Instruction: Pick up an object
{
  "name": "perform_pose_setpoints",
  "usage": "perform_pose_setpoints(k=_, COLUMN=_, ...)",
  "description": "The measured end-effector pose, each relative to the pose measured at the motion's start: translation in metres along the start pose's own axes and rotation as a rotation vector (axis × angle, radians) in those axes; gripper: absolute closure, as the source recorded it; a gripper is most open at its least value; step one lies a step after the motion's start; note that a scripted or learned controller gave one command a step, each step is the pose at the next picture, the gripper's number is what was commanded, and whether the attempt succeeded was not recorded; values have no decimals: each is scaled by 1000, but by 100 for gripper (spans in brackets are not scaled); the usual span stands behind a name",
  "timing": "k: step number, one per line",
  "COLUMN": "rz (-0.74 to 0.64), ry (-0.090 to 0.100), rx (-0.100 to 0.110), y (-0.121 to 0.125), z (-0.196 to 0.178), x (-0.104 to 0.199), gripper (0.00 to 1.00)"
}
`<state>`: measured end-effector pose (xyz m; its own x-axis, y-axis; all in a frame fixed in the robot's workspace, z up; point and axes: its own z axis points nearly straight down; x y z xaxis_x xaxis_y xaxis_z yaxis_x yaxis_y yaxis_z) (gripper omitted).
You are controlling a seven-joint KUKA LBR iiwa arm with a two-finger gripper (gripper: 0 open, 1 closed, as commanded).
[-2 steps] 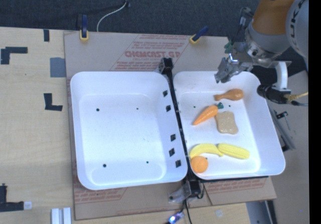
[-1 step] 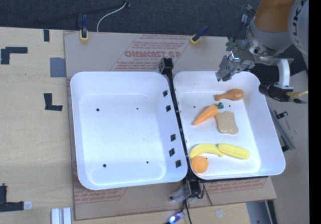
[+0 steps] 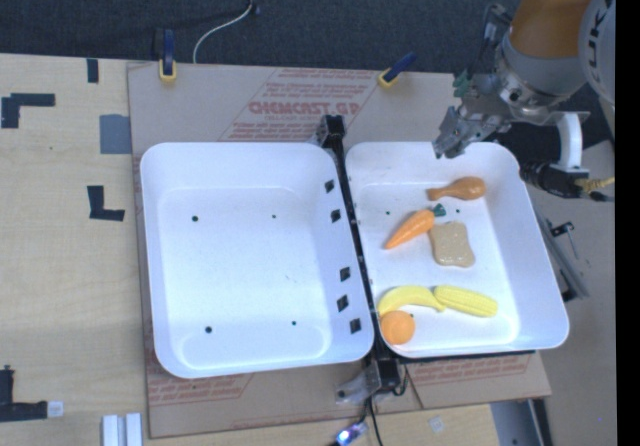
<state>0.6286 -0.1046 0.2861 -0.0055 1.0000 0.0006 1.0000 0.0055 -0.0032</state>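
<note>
Toy foods lie loose in the right bin (image 3: 530, 234): a brown drumstick (image 3: 460, 190) farthest back, an orange carrot (image 3: 410, 229) beside a tan slice of bread (image 3: 452, 245), and a yellow banana (image 3: 408, 298), corn cob (image 3: 466, 301) and orange fruit (image 3: 398, 328) along the near edge. The arm's hand (image 3: 452, 139) hangs over the bin's far rim, above the drumstick, its grip impossible to tell. The left bin (image 3: 240, 254) sits alongside on a cardboard sheet (image 3: 290, 109) covering the wooden desk (image 3: 60, 234).
</note>
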Motion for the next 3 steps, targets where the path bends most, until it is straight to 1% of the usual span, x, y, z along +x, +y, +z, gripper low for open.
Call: perform_pose_setpoints(k=3, rz=-3, ry=0, rx=2, y=0, z=-28, x=1, gripper=100)
